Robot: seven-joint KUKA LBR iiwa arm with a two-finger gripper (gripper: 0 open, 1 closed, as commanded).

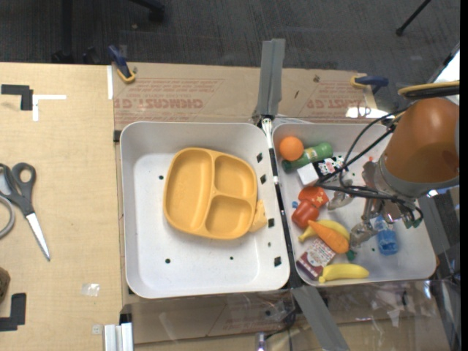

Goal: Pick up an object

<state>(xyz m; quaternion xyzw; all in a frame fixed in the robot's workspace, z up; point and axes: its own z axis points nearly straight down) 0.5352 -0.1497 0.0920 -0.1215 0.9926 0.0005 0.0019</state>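
**benchwatcher:** Plywood bench [58,218] on the left with grey-handled scissors [25,199] lying on it, cardboard sheet [190,93] behind, and two shallow white plastic bins side by side. Left bin [139,269] has a yellow three-compartment plastic plate [210,193] sitting in it. Right bin [409,269] is where the clutter is.

**gripfan:** what's in the pile?

**benchwatcher:** Orange ball [291,148] near the back touching a green bottle [316,153], red toy pepper [308,205] in the middle, orange toy carrot [329,234] just below it, yellow toy banana [344,272] at the front edge beside a small red-and-white packet [316,256], plus a blue block [387,243]

**gripfan:** and the arm?

**benchwatcher:** Orange-banded wrist [428,148] hangs over the right bin, two-finger gripper [369,225] low between carrot and blue block. Can't tell whether its jaws are apart or together, and I see nothing between them
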